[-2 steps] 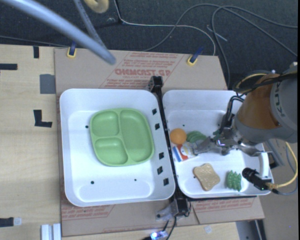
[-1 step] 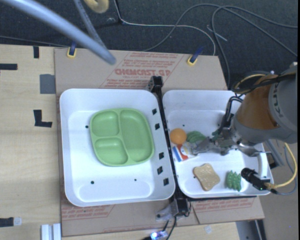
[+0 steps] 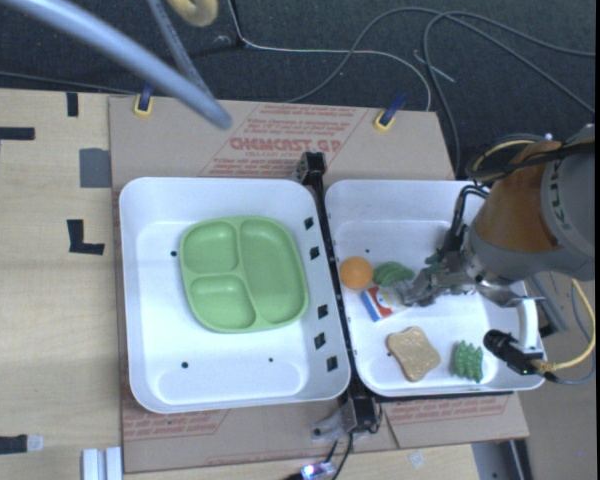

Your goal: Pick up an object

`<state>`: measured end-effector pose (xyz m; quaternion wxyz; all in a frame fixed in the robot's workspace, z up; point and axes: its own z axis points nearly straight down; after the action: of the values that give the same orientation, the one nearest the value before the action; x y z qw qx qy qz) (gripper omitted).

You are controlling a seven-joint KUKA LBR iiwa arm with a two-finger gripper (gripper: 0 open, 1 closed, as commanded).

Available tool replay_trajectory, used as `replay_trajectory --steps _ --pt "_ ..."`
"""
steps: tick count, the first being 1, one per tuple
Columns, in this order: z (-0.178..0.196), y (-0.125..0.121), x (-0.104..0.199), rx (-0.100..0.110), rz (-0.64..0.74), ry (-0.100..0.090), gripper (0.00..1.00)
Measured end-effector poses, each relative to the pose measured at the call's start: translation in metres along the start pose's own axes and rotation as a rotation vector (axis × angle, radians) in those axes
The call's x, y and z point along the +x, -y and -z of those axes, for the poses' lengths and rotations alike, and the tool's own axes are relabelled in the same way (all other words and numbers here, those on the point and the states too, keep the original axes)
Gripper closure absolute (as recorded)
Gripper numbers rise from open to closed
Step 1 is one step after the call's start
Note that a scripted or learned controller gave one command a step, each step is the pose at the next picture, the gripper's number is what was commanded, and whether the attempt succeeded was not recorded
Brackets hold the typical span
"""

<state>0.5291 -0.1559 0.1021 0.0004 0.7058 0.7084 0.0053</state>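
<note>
The gripper (image 3: 417, 290) sits low in the right bin (image 3: 400, 200), its dark tip right among a tight knot of small things. Whether the claw is released or clenched I cannot tell from here; the tip is a dark blur against the white floor.

The trouble I'd expect comes from crowding. A leafy green piece (image 3: 391, 273) lies just left of the tip, an orange ball (image 3: 356, 272) is just beyond that, and a small red, white and blue item (image 3: 376, 301) is tucked under them. Any of these could be the pick. Closing here could pinch two at once, or nudge the ball, which being round and smooth would roll off toward the divider. The flat item lies so close to the floor that the tip may slide over it.

Nearer, well apart from the knot, lie a slice of toast (image 3: 413, 353), flat, tan and rough-looking, and a knobbly green piece (image 3: 468, 360) near the right corner.

The left bin (image 3: 140, 268) holds a pale green tray (image 3: 244, 273), glossy plastic, three compartments, rounded corners.
</note>
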Motion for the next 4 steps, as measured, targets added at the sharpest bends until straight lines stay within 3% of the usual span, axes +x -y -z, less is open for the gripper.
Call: replay_trajectory --steps 3,4 --pt "0.133 0.008 -0.011 0.005 -0.003 0.008 1.0" --pt "0.134 0.016 0.034 0.009 0.001 0.006 1.0"
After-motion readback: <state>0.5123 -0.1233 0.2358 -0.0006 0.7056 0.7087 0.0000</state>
